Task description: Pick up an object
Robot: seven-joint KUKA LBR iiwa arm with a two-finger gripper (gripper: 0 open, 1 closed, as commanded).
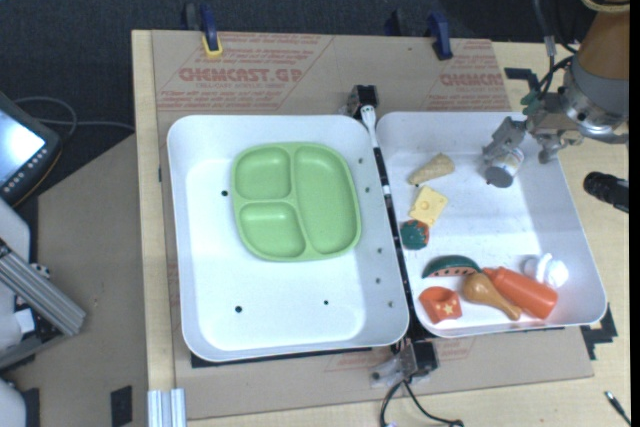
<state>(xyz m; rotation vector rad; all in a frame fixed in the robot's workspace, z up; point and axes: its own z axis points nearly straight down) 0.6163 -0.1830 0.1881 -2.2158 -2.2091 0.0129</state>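
My gripper (502, 161) hangs over the far right part of the right bin (545, 215), on the grey arm with its orange band coming in from the right. Just to its left lies a tan bread wedge (432, 168). Nearer the front are a yellow cheese piece (430, 206) and a small teal and red ball (414, 234). Along the bin's front edge sit a watermelon slice (450, 266), a red-orange pepper (439, 303), a brown drumstick (482, 289), an orange carrot (526, 293) and a white garlic-like piece (549, 269). Nothing shows in the gripper.
The left bin (290, 310) holds a green divided plate (297, 200). A black divider (385, 205) runs between the two bins. Blue clamps (210, 27) grip the board's far edge.
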